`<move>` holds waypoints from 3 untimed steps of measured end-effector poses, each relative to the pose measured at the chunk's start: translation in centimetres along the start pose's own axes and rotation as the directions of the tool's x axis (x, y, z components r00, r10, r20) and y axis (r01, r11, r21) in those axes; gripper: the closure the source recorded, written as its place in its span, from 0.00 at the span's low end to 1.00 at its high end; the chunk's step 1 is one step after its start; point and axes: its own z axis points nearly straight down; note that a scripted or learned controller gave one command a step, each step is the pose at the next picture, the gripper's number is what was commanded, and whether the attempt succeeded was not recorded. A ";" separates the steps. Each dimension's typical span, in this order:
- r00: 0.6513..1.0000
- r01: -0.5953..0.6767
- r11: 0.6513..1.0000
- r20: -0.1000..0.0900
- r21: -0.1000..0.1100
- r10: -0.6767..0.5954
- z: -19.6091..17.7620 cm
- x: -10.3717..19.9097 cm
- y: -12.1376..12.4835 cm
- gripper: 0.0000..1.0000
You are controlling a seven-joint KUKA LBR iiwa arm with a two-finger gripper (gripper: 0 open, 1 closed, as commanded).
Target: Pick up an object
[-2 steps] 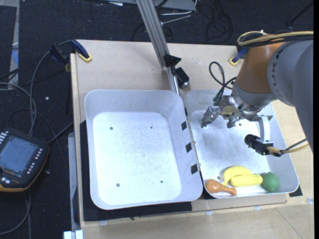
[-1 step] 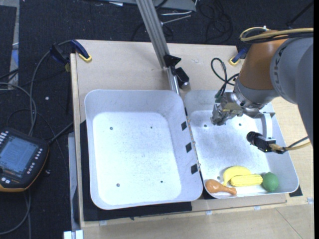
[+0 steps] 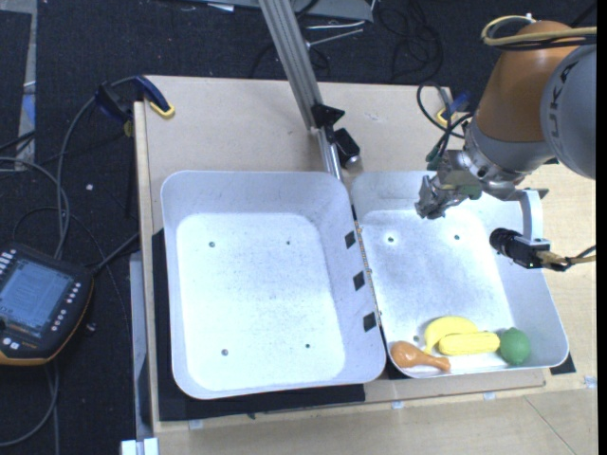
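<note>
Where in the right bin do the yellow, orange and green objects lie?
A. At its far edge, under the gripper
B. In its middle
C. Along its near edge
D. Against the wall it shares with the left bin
C: the yellow object, orange object and green object cluster along the right bin's near edge, apart from the gripper.

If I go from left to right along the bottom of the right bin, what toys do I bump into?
Orange drumstick-shaped toy → yellow banana → green ball.
</note>
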 end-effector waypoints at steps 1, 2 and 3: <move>1.000 0.000 1.000 0.000 0.001 0.000 -4.4 0.0 0.1 1.00; 1.000 0.003 1.000 -0.001 0.005 -0.003 -4.2 4.1 -2.0 1.00; 1.000 0.004 1.000 -0.002 0.006 -0.004 -2.8 9.3 -3.5 1.00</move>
